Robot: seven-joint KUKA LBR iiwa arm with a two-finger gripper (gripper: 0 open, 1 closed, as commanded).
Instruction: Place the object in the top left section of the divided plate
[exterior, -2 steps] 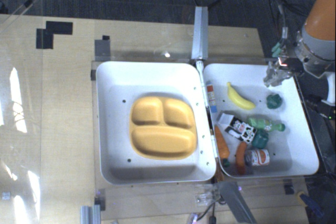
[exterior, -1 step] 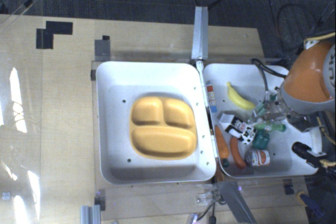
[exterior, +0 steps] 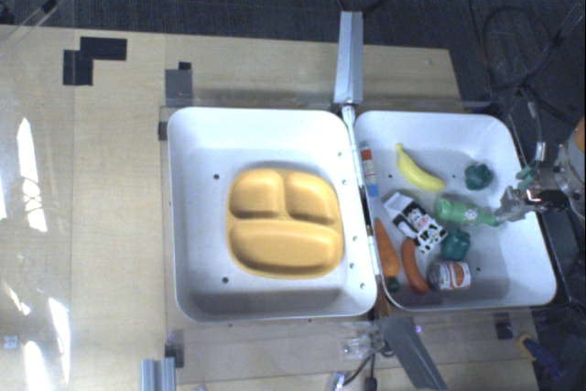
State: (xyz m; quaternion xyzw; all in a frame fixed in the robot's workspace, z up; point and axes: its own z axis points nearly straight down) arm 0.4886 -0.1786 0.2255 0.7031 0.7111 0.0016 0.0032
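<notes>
**Pick stage: nothing lifted, plate sections bare**

My fingers (exterior: 524, 200) stand at the right edge of the frame, over the right bin (exterior: 513, 137), level with its middle. I cannot tell whether they are spread or pressed together; the view there is too small and blurred. Nothing is seen pinched between them.

The nearest item is a green bottle (exterior: 465, 214), lying just to their left, its tip near or touching them. Around it lie a banana (exterior: 417, 170), a dark green piece (exterior: 477, 176), a black-and-white carton (exterior: 414, 220), a carrot (exterior: 388, 255) and a can (exterior: 450, 275).

The yellow divided plate (exterior: 284, 222) sits in the left bin (exterior: 197, 197), centre of frame. Its top left section (exterior: 255, 194) holds nothing.

Judgement: the grasp is the step in hand. Next, a firm hold on one item, a clean lift over the wall between the bins, then travel leftward to that section.
</notes>
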